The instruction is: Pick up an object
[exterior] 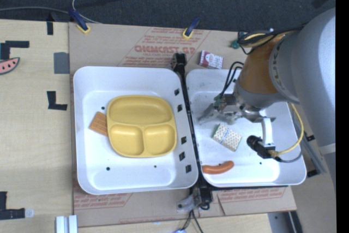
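Arm low over the right bin, nothing between its fingers.

Nearest, a sausage lies by the near rim of the right bin, toward its left corner. Just beyond it sits a small patterned packet, tilted, near the bin's middle. Above and left of the packet is the gripper, its thin fingers splayed apart and pointing left toward the wall between the bins, close to the packet, though contact cannot be judged. In the left bin a yellow divided plate rests in the middle, with a tan wafer tucked against its left edge. Farther off, on the cardboard behind the right bin, lies a small red-and-white box.
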Controlling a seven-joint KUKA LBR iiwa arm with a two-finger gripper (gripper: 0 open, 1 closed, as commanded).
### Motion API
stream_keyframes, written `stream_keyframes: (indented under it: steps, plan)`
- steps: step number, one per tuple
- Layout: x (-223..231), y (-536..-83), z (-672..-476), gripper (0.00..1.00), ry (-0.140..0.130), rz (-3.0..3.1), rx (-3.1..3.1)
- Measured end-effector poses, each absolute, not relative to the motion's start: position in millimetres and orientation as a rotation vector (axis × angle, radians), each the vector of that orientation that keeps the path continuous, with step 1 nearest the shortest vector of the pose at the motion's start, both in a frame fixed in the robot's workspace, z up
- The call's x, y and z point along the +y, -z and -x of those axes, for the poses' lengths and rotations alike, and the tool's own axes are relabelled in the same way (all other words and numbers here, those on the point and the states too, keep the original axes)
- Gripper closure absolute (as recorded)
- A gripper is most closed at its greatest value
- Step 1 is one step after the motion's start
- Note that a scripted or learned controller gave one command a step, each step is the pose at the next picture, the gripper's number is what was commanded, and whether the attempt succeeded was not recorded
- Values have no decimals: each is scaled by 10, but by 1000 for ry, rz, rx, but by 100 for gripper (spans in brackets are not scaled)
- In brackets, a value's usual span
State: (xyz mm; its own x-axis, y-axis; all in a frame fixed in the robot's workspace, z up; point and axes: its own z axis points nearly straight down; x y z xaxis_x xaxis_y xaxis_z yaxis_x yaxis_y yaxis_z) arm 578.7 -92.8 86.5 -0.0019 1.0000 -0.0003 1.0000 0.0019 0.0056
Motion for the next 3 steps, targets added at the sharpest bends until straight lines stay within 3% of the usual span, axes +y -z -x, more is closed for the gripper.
stream_keyframes:
  steps: [1, 2, 3]
  plan:
    - [-959, -866, -5415, 0, -5, -2216, 2218]
    - [-967, -960, -5414, 100, -3, -2216, 2217]
    - [-483, -2032, -5650, 100, 0, -2219, 2223]
